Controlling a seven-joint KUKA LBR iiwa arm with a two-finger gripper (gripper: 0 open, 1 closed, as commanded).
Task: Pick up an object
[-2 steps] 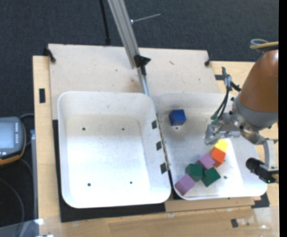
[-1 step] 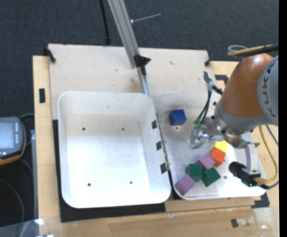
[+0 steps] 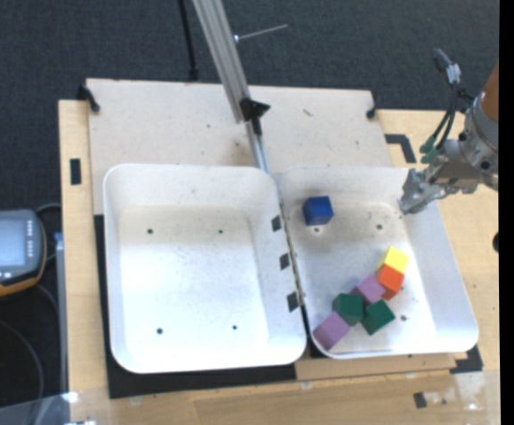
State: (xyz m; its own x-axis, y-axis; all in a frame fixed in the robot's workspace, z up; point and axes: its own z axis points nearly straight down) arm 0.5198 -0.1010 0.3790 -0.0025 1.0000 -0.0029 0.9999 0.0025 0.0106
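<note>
The right bin (image 3: 433,237) holds a blue cube (image 3: 318,210) near its far left. Toward its near side lies a cluster of blocks: a yellow one (image 3: 396,260), an orange one (image 3: 390,279), two purple ones (image 3: 370,289) (image 3: 332,328) and two green ones (image 3: 349,307) (image 3: 378,315). My gripper (image 3: 413,200) hangs over the right bin's far right part, well right of the blue cube and above the cluster. Nothing shows between its fingers.
The left bin (image 3: 195,264) sits beside the right one, with a ridge between them. A slanted metal pole (image 3: 226,56) rises from the bench behind the bins. A small screen device (image 3: 7,246) lies off the bench to the left.
</note>
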